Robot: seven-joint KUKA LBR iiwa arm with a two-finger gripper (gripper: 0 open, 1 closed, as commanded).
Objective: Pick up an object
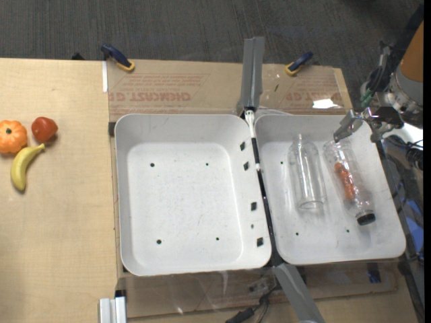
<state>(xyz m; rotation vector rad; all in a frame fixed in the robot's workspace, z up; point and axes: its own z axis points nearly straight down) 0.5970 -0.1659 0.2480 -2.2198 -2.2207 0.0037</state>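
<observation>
The pale wooden bench (54, 247) is seen from above, with a sheet of brown cardboard (182, 89) clamped across its far side. Two shallow white plastic bins rest on it side by side: the left bin (124, 200) and the right bin (397, 237), their inner walls touching along the middle.

The grey arm (411, 79) is seen at the right edge, and its two-finger gripper (360, 121) hangs over the far right corner of the right bin. The fingers are spread apart, with nothing between them.

Two objects lie in the right bin, near each other and roughly parallel. A clear plastic tumbler (306, 173) is laid on its side near the bin's middle. Just to its right, a clear plastic tube with orange contents and a black cap (349, 184) is laid at a slant, its upper end just below the gripper.

Both objects are judged light, stiff and smooth, so they are likely to roll or slip under a poorly centred pinch. The tube is best taken across its narrow width near the middle, with the fingers set square to its long axis.

On the bench at far left, an orange toy fruit (11, 137), a red toy fruit (44, 129) and a yellow toy banana (23, 167) are grouped closely.
</observation>
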